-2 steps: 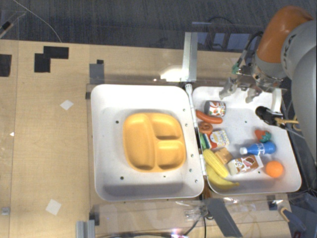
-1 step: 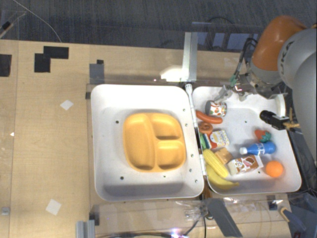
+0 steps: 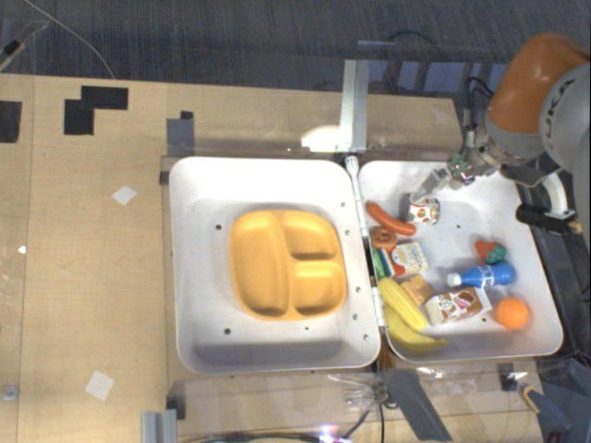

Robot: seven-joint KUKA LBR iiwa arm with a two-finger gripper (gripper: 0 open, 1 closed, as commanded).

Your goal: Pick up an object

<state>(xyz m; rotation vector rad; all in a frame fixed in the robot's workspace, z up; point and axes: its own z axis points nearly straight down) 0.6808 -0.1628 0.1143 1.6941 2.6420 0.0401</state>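
Observation:
My gripper [image 3: 430, 188] hangs over the back of the right bin [image 3: 545, 340], at the end of the grey arm with the orange band [image 3: 531, 81]. Just below its tip a small white cup with a red label [image 3: 424, 212] lies on the bin floor. I cannot tell whether the gripper touches it. A red sausage [image 3: 388, 217] lies just left of the cup. Farther forward are a blue bottle [image 3: 481, 276], an orange ball [image 3: 512, 314], a small carton [image 3: 458, 306] and a yellow corn cob [image 3: 401, 305].
The left bin [image 3: 189, 247] holds a yellow divided plate [image 3: 284, 262]. A metal divider post [image 3: 355, 109] stands behind the seam between the bins. A red and teal toy [image 3: 491, 250], a snack packet [image 3: 407, 258] and green pens [image 3: 377, 262] also lie in the right bin.

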